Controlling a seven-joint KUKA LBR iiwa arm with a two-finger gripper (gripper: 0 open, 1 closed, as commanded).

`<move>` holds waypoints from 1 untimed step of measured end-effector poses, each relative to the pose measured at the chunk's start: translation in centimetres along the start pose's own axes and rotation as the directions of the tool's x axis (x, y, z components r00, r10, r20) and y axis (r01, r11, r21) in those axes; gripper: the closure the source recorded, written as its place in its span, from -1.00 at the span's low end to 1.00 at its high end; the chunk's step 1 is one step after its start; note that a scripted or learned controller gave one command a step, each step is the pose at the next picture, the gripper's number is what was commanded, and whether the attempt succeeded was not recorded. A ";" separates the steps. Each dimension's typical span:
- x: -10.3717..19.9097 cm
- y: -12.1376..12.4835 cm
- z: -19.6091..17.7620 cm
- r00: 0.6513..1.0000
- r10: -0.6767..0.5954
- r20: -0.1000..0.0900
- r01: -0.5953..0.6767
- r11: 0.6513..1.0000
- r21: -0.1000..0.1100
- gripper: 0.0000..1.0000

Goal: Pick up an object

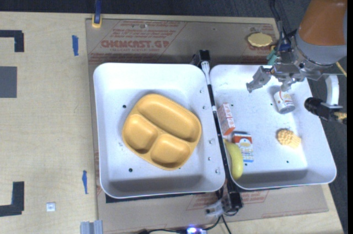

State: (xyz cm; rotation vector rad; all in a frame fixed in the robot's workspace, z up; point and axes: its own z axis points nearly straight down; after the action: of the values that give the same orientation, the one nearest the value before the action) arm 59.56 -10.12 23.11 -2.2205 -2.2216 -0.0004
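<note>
Camera view: the hand (pixel 274 79) hangs over the far part of the right bin (pixel 314 175), near its back edge, with the arm (pixel 325 17) coming in from the right. Its fingers (pixel 257 81) stand apart, one splayed toward the bin's middle, the other down by a small can (pixel 284 101). The can lies tilted on the bin floor just beside that finger; nothing sits between the fingers, so nothing is held.

Other candidates lie in the same bin: a yellow lump (pixel 289 138) toward the right edge, and along the left wall a carton (pixel 226 118), a small box (pixel 245 144) and a banana (pixel 235 158) toward the near left corner. The left bin (pixel 105 89) carries a yellow tray (pixel 160 131) in its middle. A round disc (pixel 260 40) rests on the worktop beyond the right bin.

The step looks like the approach before a grasp, with the can the likeliest target. The next move calls for centring the open fingers over the can, lowering to the bin floor, then closing. The can may roll away.
</note>
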 end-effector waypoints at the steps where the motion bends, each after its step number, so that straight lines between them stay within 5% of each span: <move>1: -1.4 -0.1 14.5 1.000 0.001 0.001 -0.001 1.000 -0.003 -1.00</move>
State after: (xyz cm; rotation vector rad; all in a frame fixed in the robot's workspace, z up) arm 59.51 -11.54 8.60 -2.2233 -2.2231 -0.0025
